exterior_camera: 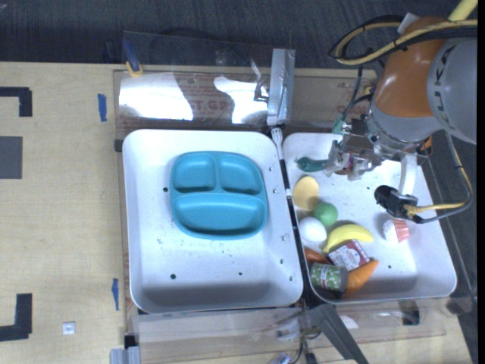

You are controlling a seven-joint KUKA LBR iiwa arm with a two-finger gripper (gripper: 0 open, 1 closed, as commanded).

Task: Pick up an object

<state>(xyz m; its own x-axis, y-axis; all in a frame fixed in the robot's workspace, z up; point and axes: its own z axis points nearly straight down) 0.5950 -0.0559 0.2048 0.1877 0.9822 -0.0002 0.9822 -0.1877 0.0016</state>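
Reaching in from the right, the grey arm [447, 59] with its orange band is hanging its jaws [350, 160] over the far part of the right bin [436, 268]; whether they are apart or together I cannot tell, and nothing is showing between them. Just beside them a small teal object [311, 162] is lying on the bin floor. Nearer the bin's left wall a cluster of toy food is sitting close together: a pale yellow piece [306, 191], a green ball [326, 214], a white egg [311, 230], a banana [348, 236], a red-and-white packet [348, 257], a carrot [363, 273] and a green can [327, 277]. A small red-and-white item [396, 230] is lying apart, toward the right. The left bin [151, 271] is holding a blue divided plate [219, 193].
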